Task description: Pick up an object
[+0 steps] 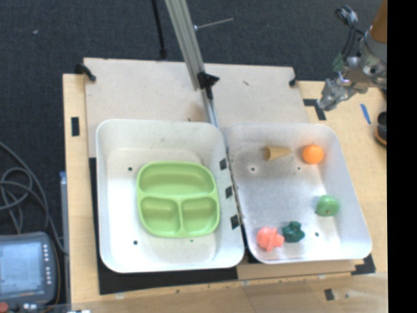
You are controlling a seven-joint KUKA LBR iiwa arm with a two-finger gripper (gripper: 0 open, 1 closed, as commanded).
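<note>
- Two shallow white bins are being viewed from above, side by side on a wooden bench; the left bin (114,175) and the right bin (293,188) are touching along their inner edges.
- A green divided plate (177,199) is lying flat in the left bin, its three compartments facing up.
- Five small objects are lying in the right bin, well apart from the gripper.
- A tan cone (277,152) is lying on its side near the far edge, its long axis running left to right, the tip pointing left and the wide end facing right.
- An orange ball (313,154) is resting just right of the cone.
- A green round object (327,205) is sitting by the right wall.
- A pink object (269,238) and a dark green object (293,231) are lying side by side, touching, near the near edge.
- The gripper (329,100) is being held above the bench beyond the far right corner of the right bin; nothing is seen between its fingers, and how far they are parted cannot be told.
</note>
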